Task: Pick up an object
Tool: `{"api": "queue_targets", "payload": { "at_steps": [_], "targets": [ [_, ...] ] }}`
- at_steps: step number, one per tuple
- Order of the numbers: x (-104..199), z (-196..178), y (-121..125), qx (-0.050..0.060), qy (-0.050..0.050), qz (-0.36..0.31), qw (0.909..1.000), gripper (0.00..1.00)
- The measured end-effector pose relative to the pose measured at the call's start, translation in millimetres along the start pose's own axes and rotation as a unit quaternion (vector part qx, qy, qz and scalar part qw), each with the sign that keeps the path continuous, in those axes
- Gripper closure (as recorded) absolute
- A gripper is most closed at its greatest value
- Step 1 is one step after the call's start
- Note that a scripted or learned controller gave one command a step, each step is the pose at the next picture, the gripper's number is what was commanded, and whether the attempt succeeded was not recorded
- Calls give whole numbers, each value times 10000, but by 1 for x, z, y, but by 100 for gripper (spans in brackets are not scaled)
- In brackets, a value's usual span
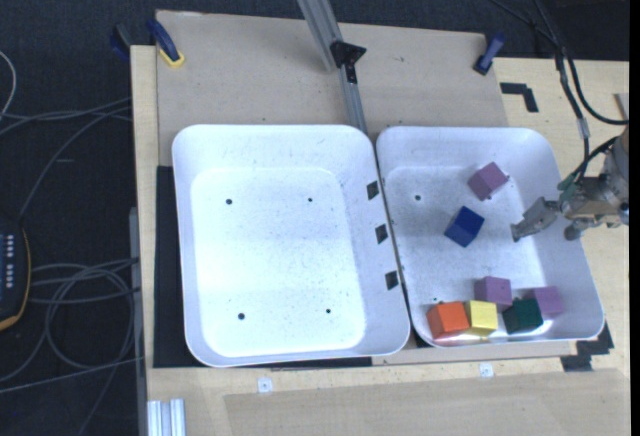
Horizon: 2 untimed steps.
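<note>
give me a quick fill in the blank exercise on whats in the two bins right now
1. All the blocks lie in the ____ bin as the camera sees it.
2. The block nearest the tool is the ____ one.
3. In the row along the near wall, the yellow block sits between the ____ block and the green block.
4. The number of purple blocks is ____.

Missing words: right; blue; orange; three

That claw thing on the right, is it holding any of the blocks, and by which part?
No, nothing is held. The gripper hangs over the right bin, apart from every block; the nearest, the blue block, lies free on the bin floor.
</note>
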<state>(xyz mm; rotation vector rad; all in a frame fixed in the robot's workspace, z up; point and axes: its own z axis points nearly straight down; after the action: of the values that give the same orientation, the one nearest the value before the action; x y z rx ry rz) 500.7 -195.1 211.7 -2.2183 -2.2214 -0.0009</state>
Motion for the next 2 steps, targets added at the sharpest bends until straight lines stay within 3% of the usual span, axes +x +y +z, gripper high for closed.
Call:
{"api": "queue_targets", "payload": {
  "at_steps": [1, 2],
  "targets": [
    [0, 0, 0, -4, -2, 2, 10000, 0],
    [-5, 59, -8, 31, 8, 12, 10000, 0]
  ]
}}
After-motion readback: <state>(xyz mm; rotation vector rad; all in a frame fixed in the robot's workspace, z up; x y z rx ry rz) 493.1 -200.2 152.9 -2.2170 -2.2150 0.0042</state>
